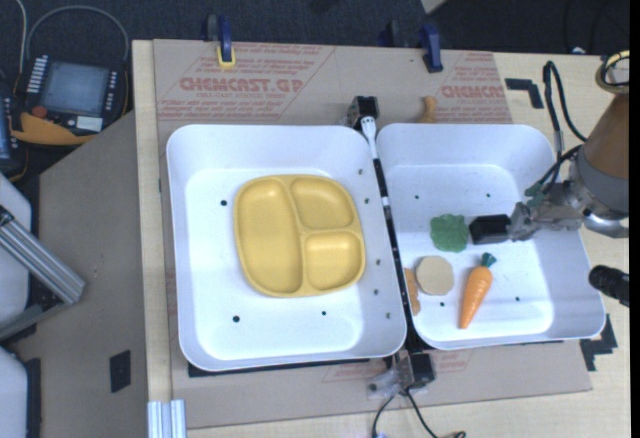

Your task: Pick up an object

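Camera view: gripper (492, 227) low in right bin (500, 151), finger state unclear, just beside green toy (449, 232). Advise centring over toy before closing.

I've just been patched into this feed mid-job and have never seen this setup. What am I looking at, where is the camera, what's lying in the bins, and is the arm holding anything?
The single camera sits above the bench and looks down at a slant. The bench carries two shallow white bins side by side. The left bin holds a yellow plate divided into three sections. The right bin holds a green toy vegetable, a round tan piece, a toy carrot and a small orange piece by the left wall. The grey robot arm comes in from the right; its gripper is low in the right bin, right beside the green vegetable. I can't tell from here whether it has hold of anything.
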Controlling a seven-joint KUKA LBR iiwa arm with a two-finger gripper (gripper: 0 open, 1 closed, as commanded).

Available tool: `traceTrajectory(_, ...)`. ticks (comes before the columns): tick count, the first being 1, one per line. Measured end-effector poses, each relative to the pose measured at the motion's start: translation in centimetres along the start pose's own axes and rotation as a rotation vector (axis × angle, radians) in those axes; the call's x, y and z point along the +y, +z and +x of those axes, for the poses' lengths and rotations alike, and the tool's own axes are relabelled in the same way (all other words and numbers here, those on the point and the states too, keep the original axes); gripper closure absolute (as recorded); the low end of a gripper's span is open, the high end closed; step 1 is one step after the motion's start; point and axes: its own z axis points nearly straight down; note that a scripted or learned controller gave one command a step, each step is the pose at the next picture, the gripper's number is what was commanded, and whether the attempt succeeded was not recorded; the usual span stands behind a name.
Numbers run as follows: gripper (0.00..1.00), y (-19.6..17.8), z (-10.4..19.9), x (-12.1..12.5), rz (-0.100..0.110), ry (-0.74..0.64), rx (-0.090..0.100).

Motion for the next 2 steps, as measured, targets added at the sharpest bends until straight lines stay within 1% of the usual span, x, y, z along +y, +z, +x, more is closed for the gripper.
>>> traceTrajectory(1,1.0,-4.35,0.16,-0.09,-0.001,-0.001,0.0)
traceTrajectory(2,1.0,-4.69,0.15,-0.04,0.002,0.0,0.001)
